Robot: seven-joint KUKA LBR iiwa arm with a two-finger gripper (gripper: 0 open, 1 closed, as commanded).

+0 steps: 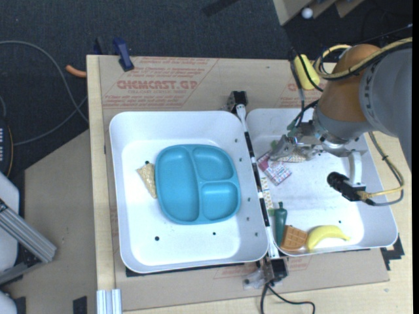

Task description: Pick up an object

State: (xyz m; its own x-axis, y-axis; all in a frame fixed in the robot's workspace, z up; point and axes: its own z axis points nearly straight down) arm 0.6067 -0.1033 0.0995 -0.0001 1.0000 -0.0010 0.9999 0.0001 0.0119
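Cardboard (163,77) under bins reads "CHEMCAST GP" in red. Left bin (127,175): glossy blue three-part plate (196,182), waffle-textured wedge (148,177) half hidden beneath. Right bin (376,201): pink-checked packet (276,171), banana (325,235), waffle (293,238), green bottle (280,216). Hand (292,146) low beside packet; grip state unclear.

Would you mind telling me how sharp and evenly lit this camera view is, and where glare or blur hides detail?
In the camera view, light is soft and even; the blue plate and banana read clearly, with faint shadows; both white bins look bright and nearly washed out; the gripper is blurred against small clutter, so its state is unclear.
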